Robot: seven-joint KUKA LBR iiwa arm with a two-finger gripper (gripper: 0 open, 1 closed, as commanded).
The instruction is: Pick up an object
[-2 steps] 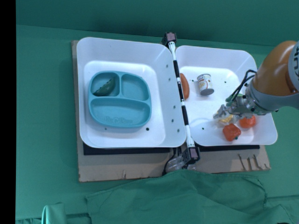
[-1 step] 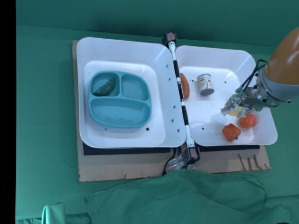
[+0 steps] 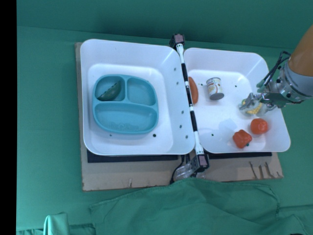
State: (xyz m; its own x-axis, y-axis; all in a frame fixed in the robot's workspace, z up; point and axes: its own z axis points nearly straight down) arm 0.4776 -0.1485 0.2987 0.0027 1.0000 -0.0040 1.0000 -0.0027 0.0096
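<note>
My gripper (image 3: 252, 105) is low over the right side of the right bin (image 3: 230, 58), reaching in from the right. A small yellow object (image 3: 254, 111) lies directly under its tip, partly hidden by it. An orange-red round fruit (image 3: 259, 126) sits just below the gripper, and a red pepper (image 3: 242, 138) lies to that fruit's left. A small labelled can (image 3: 214, 88) lies tilted near the bin's middle. An orange oblong object (image 3: 193, 90) rests against the bin's left wall.
The left bin (image 3: 98, 141) holds a blue divided plate (image 3: 126, 119) with a green item (image 3: 112, 89) in its upper-left compartment. A black-and-white divider (image 3: 188, 94) runs between the bins. Green cloth (image 3: 195, 204) lies in front of the bench.
</note>
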